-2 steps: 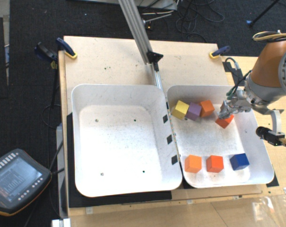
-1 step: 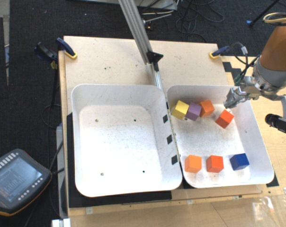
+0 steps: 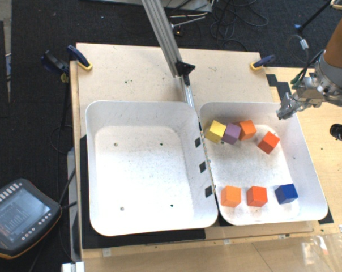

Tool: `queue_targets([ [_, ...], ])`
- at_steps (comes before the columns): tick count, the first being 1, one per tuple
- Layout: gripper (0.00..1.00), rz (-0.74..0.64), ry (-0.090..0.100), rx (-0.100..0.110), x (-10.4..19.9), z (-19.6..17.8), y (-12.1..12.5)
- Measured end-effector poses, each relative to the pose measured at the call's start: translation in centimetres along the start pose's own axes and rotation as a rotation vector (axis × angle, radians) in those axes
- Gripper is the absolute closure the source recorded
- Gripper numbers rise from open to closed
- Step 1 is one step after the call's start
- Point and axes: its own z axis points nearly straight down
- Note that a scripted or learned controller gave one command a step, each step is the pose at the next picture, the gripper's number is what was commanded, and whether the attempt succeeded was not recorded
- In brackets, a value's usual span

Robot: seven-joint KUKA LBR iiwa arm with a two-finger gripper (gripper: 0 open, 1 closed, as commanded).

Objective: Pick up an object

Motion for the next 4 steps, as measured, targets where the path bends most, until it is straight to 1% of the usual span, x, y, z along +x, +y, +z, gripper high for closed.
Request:
queue_targets([
  [1,1.00,-0.005,0.005,0.008,5.3,-0.6,-0.5],
  [2,1.00,-0.005,0.005,0.007,11.6,-0.7,-0.5],
  [3,1.00,-0.005,0.005,0.009,16.5,-0.8,-1.0],
  [4,1.00,-0.006,0.005,0.009,22.2,-0.3,-1.7],
])
